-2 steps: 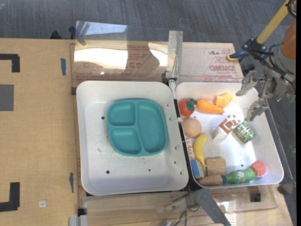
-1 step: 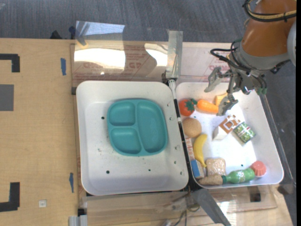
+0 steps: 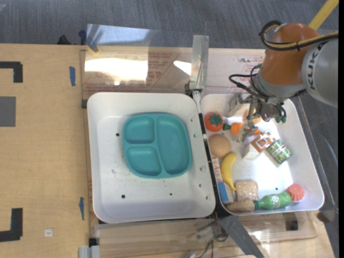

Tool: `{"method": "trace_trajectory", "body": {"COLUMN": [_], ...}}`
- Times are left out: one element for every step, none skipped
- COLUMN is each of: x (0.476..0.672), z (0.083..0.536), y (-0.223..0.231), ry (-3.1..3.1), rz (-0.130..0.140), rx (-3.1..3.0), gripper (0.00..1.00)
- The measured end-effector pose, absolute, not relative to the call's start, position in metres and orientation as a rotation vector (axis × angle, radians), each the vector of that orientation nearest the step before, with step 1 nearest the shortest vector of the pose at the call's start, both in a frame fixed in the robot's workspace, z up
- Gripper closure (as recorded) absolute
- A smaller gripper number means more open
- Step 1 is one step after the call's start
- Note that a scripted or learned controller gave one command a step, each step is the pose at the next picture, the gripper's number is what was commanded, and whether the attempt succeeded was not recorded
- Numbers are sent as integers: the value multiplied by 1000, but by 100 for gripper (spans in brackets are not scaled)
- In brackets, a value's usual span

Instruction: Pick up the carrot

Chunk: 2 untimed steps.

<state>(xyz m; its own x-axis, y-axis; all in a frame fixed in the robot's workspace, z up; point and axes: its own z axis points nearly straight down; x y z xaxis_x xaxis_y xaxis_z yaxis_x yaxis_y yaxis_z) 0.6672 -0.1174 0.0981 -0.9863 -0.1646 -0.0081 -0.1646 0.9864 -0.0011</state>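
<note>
A small orange carrot (image 3: 235,126) lies in the upper left part of the right bin (image 3: 309,160), just right of a red-orange tomato with a green top (image 3: 215,122). My gripper (image 3: 249,123) hangs low over the bin directly beside the carrot, at its right end, and partly covers it. The grey wrist with the orange band (image 3: 285,52) rises above it toward the upper right. I cannot make out whether anything sits in the gripper.
The right bin also holds a tan roll (image 3: 219,145), a banana (image 3: 229,169), a cracker-like slice (image 3: 246,188), a green bottle (image 3: 273,200), a pink-red piece (image 3: 295,191) and two small cartons (image 3: 271,147). A teal divided plate (image 3: 157,144) lies in the left bin (image 3: 102,160).
</note>
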Motion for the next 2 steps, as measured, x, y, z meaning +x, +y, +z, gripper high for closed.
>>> {"method": "trace_trajectory", "body": {"x": [669, 672], "z": [89, 103], "y": [-93, -92], "ry": [3127, 3113], "rz": [0, -3], "rx": [-238, -239], "gripper": [0, 100]}}
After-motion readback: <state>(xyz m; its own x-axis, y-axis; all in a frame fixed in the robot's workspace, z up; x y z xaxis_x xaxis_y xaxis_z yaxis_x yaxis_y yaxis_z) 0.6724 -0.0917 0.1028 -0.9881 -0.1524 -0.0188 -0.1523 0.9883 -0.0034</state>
